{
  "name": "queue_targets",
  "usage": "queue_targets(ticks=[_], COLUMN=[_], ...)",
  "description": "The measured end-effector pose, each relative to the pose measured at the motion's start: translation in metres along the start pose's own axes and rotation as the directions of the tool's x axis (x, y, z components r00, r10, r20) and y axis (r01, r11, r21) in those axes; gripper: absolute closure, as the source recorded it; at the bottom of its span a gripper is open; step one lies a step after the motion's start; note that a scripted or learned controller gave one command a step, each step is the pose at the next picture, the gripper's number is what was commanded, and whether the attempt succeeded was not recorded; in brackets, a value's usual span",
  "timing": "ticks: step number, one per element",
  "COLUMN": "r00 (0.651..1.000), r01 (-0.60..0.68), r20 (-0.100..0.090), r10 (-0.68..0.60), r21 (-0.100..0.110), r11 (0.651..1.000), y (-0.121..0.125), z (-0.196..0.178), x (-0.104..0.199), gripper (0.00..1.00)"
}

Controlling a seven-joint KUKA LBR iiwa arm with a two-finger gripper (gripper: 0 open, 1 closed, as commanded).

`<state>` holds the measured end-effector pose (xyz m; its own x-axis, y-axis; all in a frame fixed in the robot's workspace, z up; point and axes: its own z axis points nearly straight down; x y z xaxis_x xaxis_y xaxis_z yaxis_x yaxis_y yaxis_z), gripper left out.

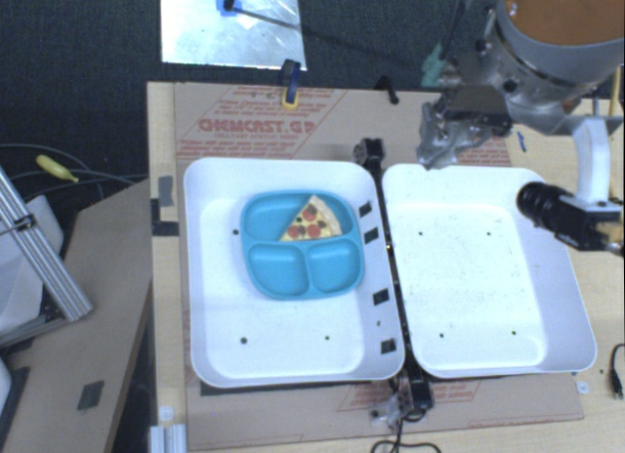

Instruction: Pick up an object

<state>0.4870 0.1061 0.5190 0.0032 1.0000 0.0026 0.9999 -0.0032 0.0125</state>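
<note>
A blue divided plate (298, 256) lies in the left bin (220, 344), near its middle. A pizza slice (315, 220) with red toppings rests in the plate's upper compartment. My gripper (441, 148) hangs above the far edge of the right bin (488, 334), near its upper left corner, well to the right of the plate and above it. Its tips are small and dark against the cardboard. The grey arm with its orange band rises to the upper right.
Both bins sit on a cardboard sheet (254, 114). A black divider with clips (376, 236) runs between the bins. A black cylindrical fixture (557, 212) overhangs the right bin's right edge. A shiny sheet (234, 12) lies beyond the bench.
</note>
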Motion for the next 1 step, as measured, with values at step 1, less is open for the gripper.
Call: queue_targets(ticks=[1], r00=[1.0], r01=[0.009], r20=[0.005], r10=[-0.009], r21=[0.024], r11=[1.0], y=[-0.0036], z=[0.1363], x=[0.0394], gripper=[1.0])
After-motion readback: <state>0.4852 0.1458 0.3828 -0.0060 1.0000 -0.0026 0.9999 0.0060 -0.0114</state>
